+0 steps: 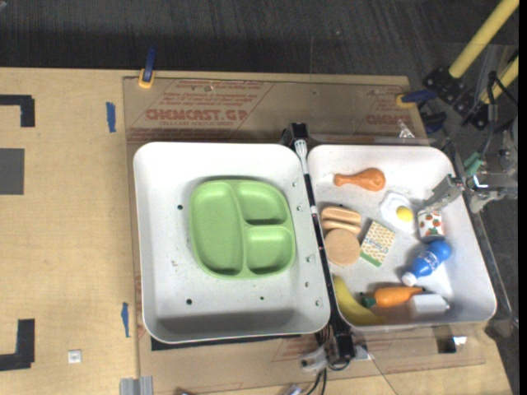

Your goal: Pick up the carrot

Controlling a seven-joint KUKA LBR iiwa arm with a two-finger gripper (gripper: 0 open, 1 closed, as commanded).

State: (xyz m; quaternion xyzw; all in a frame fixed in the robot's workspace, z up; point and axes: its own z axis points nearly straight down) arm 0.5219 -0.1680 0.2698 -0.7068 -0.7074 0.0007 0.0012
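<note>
Carrot (398, 295) lies on its side near the front edge of the right bin (480, 263), its green top toward the banana (350, 301) at the bin's front-left corner and a white block (428, 304) touching its other end. Nothing grips it, so the task reads as barely begun. The gripper (449, 189) sits at the bin's right edge, toward the back, well apart from the carrot; whether its jaws stand apart or together I cannot tell at this size. Between gripper and carrot lie a small patterned carton (430, 223) and a blue bottle (429, 259). A drumstick (362, 178) rests near the back edge, a hot dog (340, 218) and a round cookie (342, 246) along the left wall. The left bin (156, 220) holds a green divided plate (241, 226). Left to do, as I judge it: travel forward along the right edge, descend over the carrot, close and lift.
</note>
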